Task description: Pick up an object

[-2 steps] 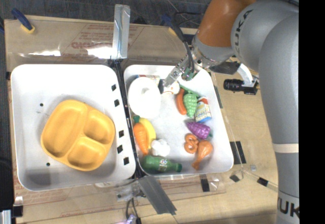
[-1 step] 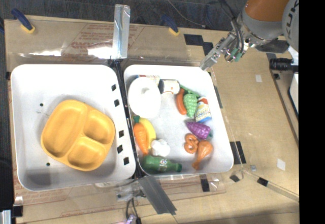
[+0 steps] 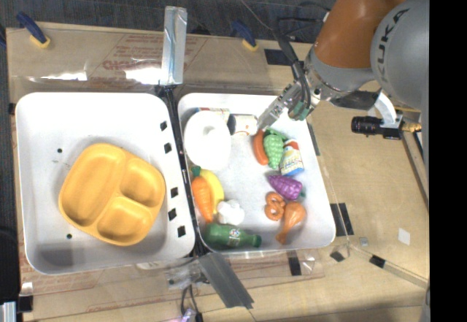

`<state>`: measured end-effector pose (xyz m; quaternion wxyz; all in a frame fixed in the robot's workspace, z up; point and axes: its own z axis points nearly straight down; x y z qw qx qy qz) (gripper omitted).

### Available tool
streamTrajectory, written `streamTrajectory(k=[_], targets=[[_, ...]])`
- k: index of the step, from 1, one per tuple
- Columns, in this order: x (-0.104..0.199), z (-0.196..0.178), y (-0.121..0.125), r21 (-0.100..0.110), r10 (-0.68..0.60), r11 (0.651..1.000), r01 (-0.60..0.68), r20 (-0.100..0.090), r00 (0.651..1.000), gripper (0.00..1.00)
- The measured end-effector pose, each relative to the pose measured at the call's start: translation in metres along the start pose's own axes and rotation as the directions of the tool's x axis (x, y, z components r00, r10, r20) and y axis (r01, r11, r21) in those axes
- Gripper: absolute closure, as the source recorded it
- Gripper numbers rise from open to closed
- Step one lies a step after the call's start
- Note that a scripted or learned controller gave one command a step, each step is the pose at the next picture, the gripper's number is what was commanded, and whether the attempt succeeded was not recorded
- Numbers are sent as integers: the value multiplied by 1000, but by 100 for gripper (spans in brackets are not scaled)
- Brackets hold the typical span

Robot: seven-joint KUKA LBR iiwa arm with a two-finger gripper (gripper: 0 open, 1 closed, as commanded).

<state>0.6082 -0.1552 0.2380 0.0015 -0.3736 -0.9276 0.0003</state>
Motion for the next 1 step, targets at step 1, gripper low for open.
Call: streamTrajectory(k=[1], targets=[[48, -11, 20, 0, 203, 979, -203, 0, 979, 100]])
